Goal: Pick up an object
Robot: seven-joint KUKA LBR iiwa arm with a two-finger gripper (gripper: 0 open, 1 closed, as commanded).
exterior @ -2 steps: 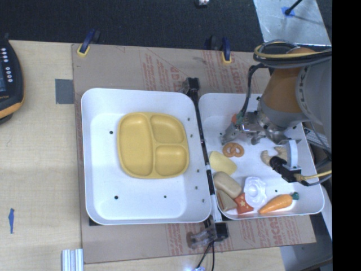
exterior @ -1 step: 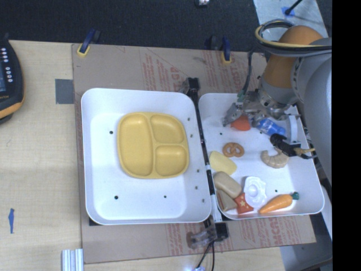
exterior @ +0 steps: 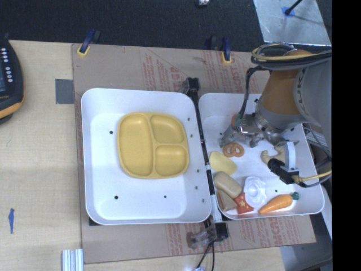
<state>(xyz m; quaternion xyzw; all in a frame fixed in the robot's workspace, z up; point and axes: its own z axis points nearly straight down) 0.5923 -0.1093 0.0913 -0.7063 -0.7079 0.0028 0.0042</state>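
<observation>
The right bin holds a brown pretzel, a pale yellow wedge, a tan bread-like block, a white cup-like piece, a small red piece, an orange carrot and a cream piece. My gripper reaches down into this bin from the right, its metal tip just above and beside the pretzel. Nothing shows between its fingers.
The left bin holds a yellow divided plate. A black clip sits at the bins' top junction and another clip at the bottom. A cable runs along the right bin's edge. A controller lies far left.
</observation>
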